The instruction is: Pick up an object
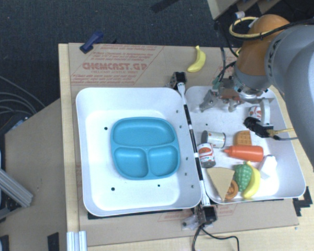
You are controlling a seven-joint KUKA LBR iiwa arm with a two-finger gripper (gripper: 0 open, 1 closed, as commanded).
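Grey metal tool (219, 99) hangs low at far end of right bin (288, 184), fingers splayed apart, nothing between them. Bare white floor under it. Pickable things all lie nearer camera: small can (215, 138) closest, just beside divider; second can (206, 154) next; orange carrot (244, 152) beyond, long axis across bin. Left bin (89, 140) holds blue tray (144, 147), well apart. Likely call: shift toward camera, drop on can.
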